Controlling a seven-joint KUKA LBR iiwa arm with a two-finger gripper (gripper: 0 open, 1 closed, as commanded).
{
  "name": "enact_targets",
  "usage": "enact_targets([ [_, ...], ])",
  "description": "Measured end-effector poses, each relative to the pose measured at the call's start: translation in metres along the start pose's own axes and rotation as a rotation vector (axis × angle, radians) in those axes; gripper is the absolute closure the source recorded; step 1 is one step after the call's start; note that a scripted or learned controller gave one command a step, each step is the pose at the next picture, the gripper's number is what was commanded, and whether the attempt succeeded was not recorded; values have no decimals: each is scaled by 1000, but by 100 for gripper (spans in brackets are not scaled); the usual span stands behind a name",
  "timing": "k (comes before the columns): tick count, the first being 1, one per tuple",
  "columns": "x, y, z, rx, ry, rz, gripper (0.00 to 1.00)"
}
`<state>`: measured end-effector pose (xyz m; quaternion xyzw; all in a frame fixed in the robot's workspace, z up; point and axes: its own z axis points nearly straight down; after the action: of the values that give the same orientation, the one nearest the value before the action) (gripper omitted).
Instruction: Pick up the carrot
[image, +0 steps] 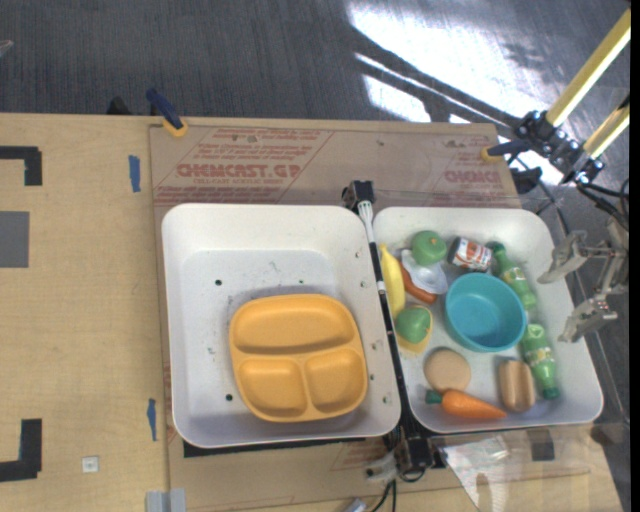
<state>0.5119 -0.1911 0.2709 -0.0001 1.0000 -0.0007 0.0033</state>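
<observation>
Glossy plastic carrot (472, 405), smooth teal bowl (485, 312), matt white bins (190, 250).

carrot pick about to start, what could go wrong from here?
1. The carrot lies flat along the right bin's near wall, so a finger may strike the rim rather than straddle it.
2. The hot dog bun and the tan cookie crowd it; a slightly off descent could grab or shove those instead.
3. The pincer sits outside the bin's right edge and must clear the green bottles.
</observation>
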Motion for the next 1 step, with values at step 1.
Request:
enact_targets([
  [1,-27,72,92,-9,13,1,0],
])
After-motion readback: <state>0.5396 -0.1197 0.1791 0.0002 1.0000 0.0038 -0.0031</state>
